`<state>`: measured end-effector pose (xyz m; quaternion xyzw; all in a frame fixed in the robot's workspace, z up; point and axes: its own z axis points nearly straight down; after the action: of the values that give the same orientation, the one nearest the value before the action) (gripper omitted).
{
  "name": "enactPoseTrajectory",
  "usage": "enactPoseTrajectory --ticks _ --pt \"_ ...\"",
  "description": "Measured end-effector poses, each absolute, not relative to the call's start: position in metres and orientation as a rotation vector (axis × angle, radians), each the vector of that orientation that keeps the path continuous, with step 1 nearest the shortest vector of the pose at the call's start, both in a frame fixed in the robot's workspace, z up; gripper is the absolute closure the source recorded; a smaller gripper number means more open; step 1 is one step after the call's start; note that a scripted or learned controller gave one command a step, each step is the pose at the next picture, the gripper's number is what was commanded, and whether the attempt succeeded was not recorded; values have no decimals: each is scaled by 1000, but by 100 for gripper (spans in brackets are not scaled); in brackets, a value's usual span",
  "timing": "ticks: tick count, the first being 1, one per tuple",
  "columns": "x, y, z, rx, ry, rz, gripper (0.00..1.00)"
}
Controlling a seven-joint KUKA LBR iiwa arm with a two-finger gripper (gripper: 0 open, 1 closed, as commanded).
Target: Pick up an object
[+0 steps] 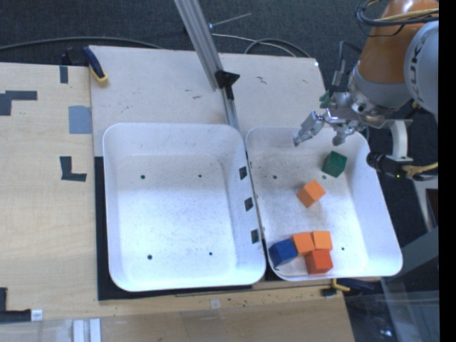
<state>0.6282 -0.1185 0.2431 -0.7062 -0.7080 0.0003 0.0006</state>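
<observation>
Over the right bin point(370, 191) the arm point(399, 55) reached in from the right, with its jaws point(322, 135) hanging above the bin's far end. They were spread apart, one finger point(306, 130) pointing left and the other point(340, 138) sitting lower right, and nothing was between them, so no grab yet.

The green block point(333, 164) sat just below and a touch right of the jaws, apart from them as far as I could tell. It was the closest thing, so my guess was that's the target, though the jaws weren't squarely over it.

Further down the bin, an orange block point(311, 193) lay by itself in the middle, turned at an angle. At the near end a little cluster was bunched together: a blue block point(283, 251), two orange ones point(312, 241) side by side, and a red-orange one point(318, 261) in front, all touching or nearly so. That bunch looked harder to grab cleanly since the fingers would have no room to get around any single piece. The loners looked way easier.

The left bin point(178, 205) had no blocks in it. Both bins sat on the desk point(157, 84), with a metal rail point(203, 38) running down toward the seam between them.
</observation>
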Motion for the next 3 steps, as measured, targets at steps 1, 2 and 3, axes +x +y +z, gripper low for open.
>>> enactPoseTrajectory --ticks 1,2,3 --pt "597 -142 113 -2217 -2216 11 0" --pt "559 -111 94 -2226 -2228 -1 0" --pt "559 -111 103 -2222 -2225 -1 100"
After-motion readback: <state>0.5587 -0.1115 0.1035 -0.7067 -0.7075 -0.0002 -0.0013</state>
